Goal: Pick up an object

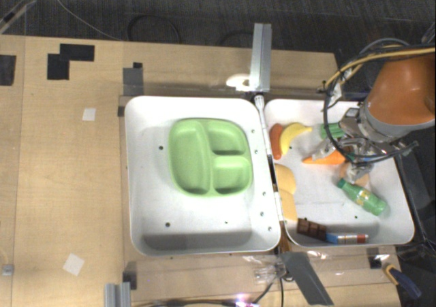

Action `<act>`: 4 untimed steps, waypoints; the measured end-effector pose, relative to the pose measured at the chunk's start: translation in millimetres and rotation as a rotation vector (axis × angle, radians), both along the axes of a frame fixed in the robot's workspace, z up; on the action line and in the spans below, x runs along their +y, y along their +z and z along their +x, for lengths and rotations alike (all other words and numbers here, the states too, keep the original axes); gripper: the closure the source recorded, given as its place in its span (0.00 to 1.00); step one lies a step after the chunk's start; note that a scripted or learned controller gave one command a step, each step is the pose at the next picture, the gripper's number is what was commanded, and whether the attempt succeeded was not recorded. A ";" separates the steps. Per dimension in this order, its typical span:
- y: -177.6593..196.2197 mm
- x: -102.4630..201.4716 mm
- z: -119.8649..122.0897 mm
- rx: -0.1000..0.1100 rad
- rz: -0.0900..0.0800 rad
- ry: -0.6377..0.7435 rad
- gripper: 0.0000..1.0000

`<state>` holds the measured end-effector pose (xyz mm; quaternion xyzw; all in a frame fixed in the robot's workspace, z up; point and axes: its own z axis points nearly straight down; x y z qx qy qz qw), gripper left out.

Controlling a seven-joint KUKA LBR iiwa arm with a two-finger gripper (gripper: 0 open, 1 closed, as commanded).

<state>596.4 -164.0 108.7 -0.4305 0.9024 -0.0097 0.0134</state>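
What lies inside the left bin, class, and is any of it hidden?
The left bin holds one green divided tray, lying flat with its compartments facing up. Whatever lies beneath the tray is covered, so that cannot be seen.

Light wooden table (61, 183), bearing two shallow white bins side by side: left bin (146, 224), right bin (398, 220).

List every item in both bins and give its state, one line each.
green divided tray: flat, right way up, in the left bin.
banana: lying in the right bin, beside a red piece.
carrot: lying flat, under the arm.
green bottle: on its side.
brown bar: lying along the front wall.
marker: lying flat next to the bar.
gripper: low over the right bin, nothing seen held.
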 end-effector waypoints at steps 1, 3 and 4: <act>-18.7 -22.5 -18.7 0.017 0.003 0.024 0.00; -19.6 42.0 42.0 0.021 0.002 0.278 0.00; -19.1 64.8 22.7 0.019 0.005 0.132 0.00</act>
